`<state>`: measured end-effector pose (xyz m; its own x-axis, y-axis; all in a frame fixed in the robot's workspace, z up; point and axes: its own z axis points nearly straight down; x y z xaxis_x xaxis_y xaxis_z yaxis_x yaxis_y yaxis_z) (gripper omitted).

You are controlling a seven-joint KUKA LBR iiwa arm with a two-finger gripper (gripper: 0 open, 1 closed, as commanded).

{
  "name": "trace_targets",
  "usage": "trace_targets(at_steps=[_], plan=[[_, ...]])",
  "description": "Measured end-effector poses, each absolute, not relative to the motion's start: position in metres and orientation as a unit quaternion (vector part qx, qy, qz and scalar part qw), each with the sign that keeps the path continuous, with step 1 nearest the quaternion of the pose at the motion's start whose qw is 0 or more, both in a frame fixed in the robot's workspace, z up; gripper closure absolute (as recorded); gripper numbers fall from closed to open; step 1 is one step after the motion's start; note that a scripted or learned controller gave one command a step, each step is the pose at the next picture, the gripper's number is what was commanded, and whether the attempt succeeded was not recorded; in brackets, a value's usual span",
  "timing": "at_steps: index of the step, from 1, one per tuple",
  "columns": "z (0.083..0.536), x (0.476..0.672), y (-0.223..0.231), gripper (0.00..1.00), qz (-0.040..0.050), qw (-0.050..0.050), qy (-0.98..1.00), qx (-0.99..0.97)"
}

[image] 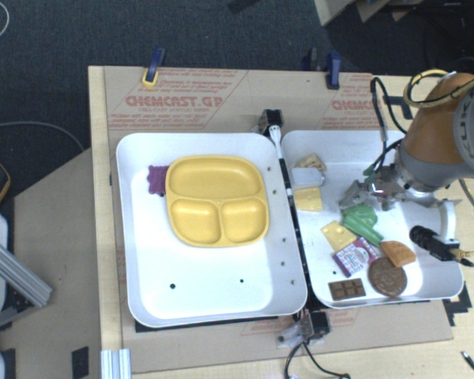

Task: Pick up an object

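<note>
The hand (pixel 369 198) is seen low in the right bin (pixel 442 284), just above a green object (pixel 362 221); its finger spacing cannot be told. A yellow divided plate (pixel 216 199) is noted in the left bin (pixel 150 290).

1. You have two white bins on the bench: the left bin (pixel 142 235) and the right bin (pixel 434 287).
2. In the left bin you see one yellow divided plate (pixel 217 200) with three compartments, and one purple item (pixel 156 179) just beside its left edge.
3. In the right bin you can count two yellow cheese-like pieces (pixel 307 200) (pixel 337 234).
4. There is one green toy (pixel 363 221) near the middle of the right bin.
5. At the near side you have one round brown cookie (pixel 388 277), one dark chocolate piece (pixel 347 290), one orange-brown piece (pixel 398 252) and one purple packet (pixel 354 257).
6. At the far side sits one pale beige item (pixel 309 164); what it is, you cannot tell.
</note>
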<state>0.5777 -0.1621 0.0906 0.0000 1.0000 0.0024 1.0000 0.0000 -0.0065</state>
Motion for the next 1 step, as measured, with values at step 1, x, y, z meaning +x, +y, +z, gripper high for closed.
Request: trace_targets(at_steps=[1], plan=[[0.1048,0.5794,-0.1628,1.0,-0.0004,0.0,-0.707,-0.707]])
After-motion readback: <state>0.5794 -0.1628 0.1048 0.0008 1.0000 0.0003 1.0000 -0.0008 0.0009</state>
